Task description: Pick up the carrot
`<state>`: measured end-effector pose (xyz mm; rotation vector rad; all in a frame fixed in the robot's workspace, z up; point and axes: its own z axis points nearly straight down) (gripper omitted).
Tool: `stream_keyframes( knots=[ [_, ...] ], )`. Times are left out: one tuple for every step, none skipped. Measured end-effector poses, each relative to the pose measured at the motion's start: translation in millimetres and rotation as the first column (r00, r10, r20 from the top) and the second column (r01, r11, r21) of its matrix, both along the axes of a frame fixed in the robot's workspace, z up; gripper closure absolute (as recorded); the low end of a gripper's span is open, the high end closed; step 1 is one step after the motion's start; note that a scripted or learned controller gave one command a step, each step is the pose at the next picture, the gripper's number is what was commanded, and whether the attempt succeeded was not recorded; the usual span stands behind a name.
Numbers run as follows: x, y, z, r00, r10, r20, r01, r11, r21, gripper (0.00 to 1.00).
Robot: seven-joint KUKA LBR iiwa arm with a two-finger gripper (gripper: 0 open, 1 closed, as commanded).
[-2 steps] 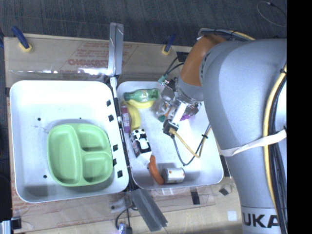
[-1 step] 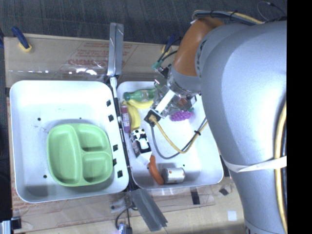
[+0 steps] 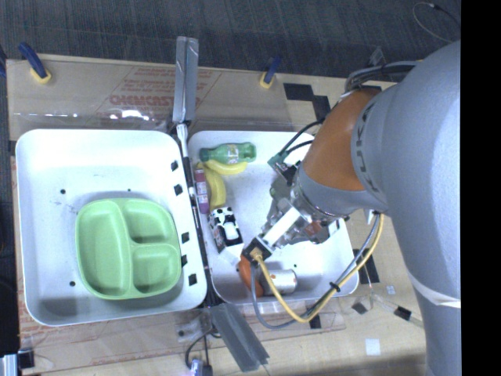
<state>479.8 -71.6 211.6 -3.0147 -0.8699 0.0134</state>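
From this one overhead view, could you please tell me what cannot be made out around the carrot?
- Orange carrot: mostly covered by the black gripper; grip state unclear.
- Silver cylindrical can: partly hidden by the yellow cable.
- Black-and-white toy: too small to identify.
- Right white bin: far side blocked by the grey arm.

2 white bins (image 3: 47,143), 1 green tray (image 3: 129,249), 1 banana (image 3: 215,185), 1 bottle (image 3: 228,153), 1 carrot (image 3: 247,274).

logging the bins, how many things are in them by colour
green: 2, plate and bottle
yellow: 1, banana
orange: 1, carrot
black and white: 1, cow toy
silver: 1, can
dark red: 1, a thin item I can't identify
total: 7
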Motion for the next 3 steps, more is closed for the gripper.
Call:
stream_keyframes(
  knots=[
    [-3,0,-8,0.999,-0.049,0.000,0.049,0.999,0.001,1.00],
    [-4,47,-23,0.940,-0.342,-0.003,0.342,0.940,-0.002,1.00],
    [39,89,-9,0.939,-0.343,0.001,0.343,0.939,-0.003,1.00]
  ],
)
